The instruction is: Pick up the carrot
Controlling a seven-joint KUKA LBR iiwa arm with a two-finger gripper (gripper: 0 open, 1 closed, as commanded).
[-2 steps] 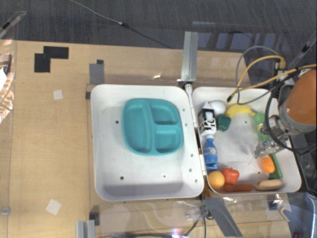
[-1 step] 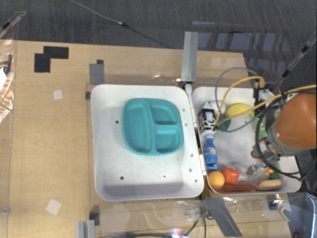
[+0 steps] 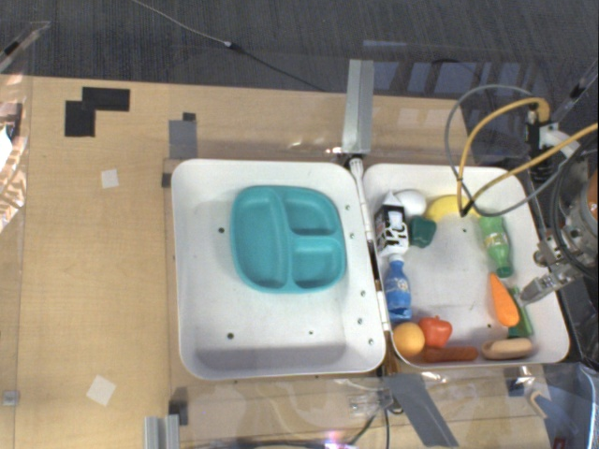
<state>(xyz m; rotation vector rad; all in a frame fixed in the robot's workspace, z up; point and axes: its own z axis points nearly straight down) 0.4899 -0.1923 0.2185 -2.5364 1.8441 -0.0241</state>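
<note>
**Carrot sits at the right bin's 4 o'clock edge, not gripped**

Carrot (image 3: 504, 300) lies in the right bin (image 3: 449, 260), tip pointing to 12, over a dark green item (image 3: 521, 322). Green bottle (image 3: 495, 243) just at its 12. Hot dog bun (image 3: 507, 348) at its 6, along the bin's near wall. Gripper (image 3: 540, 286) is just at the carrot's 3, close beside it; cannot tell how the jaws stand. Further out at 9: tomato (image 3: 435, 328), orange (image 3: 408, 337), blue bottle (image 3: 398, 290). Left bin (image 3: 201, 251) carries a teal divided plate (image 3: 288, 238).
</note>
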